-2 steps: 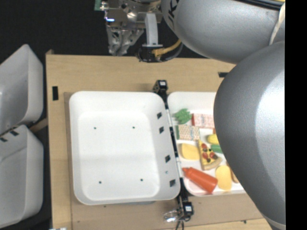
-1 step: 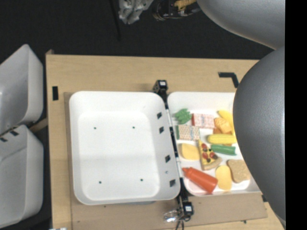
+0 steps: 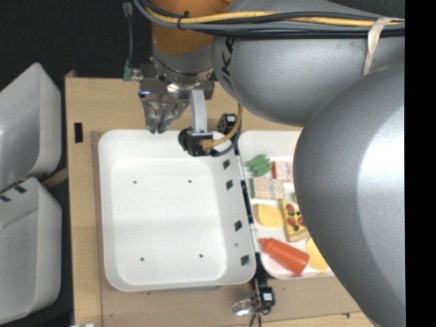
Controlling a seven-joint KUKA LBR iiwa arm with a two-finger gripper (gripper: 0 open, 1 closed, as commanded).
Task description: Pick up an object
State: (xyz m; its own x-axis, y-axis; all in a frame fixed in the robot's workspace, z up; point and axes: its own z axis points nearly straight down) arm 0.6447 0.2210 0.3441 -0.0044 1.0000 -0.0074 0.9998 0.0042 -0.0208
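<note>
We saw the gripper (image 3: 161, 122) up near the far edge of the left bin (image 3: 122, 264). Its metal fingers (image 3: 155, 119) hung down over the back rim of that bin. They looked close together, and we saw nothing between them. We could not tell for sure if they were fully shut, because they were small and dark.

Just to the right of the gripper, a flat grey bar (image 3: 199, 112) pointed down to a small black part with a yellow cable (image 3: 204, 142). That part sat at the back corner where the two bins met.

Above the gripper was the orange band (image 3: 187, 9) of the arm. The big grey arm (image 3: 340, 80) came in from the right and covered much of the right bin (image 3: 272, 271). Black and yellow cables (image 3: 272, 16) ran along the top of the arm.

The things to pick up were all in the right bin, well apart from the gripper. We saw a green leafy toy (image 3: 258, 164) near the back. Next to it was a small red and white packet (image 3: 283, 170). Below these lay a yellow cheese-like piece (image 3: 268, 215) and a pizza slice toy (image 3: 293, 222). Near the front lay an orange-red carrot (image 3: 285, 254), with another yellow piece (image 3: 315, 256) just beside it.

The two bins sat on a light wooden bench (image 3: 85, 182). Black clips (image 3: 238, 203) ran down the edge between the bins.
</note>
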